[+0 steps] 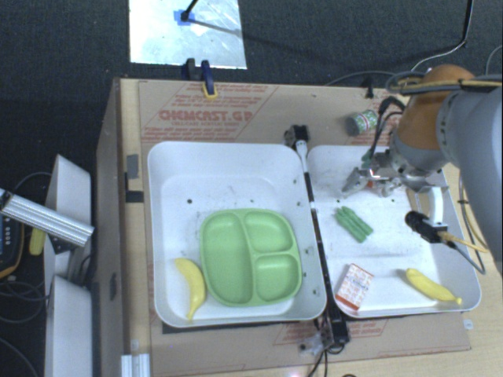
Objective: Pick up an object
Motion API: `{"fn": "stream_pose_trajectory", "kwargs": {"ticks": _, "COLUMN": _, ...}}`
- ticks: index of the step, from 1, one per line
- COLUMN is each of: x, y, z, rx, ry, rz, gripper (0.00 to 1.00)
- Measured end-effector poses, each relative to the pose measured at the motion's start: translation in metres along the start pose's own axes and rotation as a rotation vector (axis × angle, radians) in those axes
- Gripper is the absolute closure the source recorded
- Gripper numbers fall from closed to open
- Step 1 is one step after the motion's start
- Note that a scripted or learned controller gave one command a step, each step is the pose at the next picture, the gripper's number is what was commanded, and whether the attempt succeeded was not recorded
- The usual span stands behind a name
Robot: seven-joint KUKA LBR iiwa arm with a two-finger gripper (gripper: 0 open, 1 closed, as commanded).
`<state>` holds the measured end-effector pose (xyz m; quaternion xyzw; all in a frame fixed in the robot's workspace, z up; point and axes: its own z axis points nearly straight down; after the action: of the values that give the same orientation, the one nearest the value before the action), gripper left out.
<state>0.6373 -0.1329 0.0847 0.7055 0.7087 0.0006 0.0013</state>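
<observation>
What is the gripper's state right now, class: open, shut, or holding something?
Gripper: cannot be told; it hangs over the right white bin, above the small green ridged object.

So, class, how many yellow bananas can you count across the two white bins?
2. One yellow banana lies in the left bin beside the green divided plate; the other lies in the right bin's near corner.

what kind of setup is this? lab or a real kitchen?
Most likely a robot grasping lab, not a kitchen. Two shallow white bins sit side by side on a cardboard-topped bench, a grey arm with an orange band reaches in, and the contents look like props: a green divided plastic plate and yellow toy bananas.
</observation>
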Motion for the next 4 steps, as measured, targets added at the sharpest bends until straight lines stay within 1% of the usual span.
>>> {"fn": "stream_pose_trajectory", "kwargs": {"ticks": 1, "x": -0.011, "y": 0.032, "z": -0.117, "rx": -0.003, "ry": -0.001, "rz": -0.001, "gripper": 0.0}}
{"fn": "stream_pose_trajectory", "kwargs": {"ticks": 2, "x": 0.009, "y": -0.014, "z": -0.02, "rx": 0.003, "ry": 0.002, "rz": 0.003, "gripper": 0.0}}
{"fn": "stream_pose_trajectory", "kwargs": {"ticks": 3, "x": -0.025, "y": 0.029, "z": 0.0, "rx": 0.019, "ry": 0.009, "rz": 0.003, "gripper": 0.0}}
{"fn": "stream_pose_trajectory", "kwargs": {"ticks": 4, "x": -0.047, "y": 0.028, "z": 0.002, "rx": 0.028, "ry": 0.02, "rz": 0.001, "gripper": 0.0}}
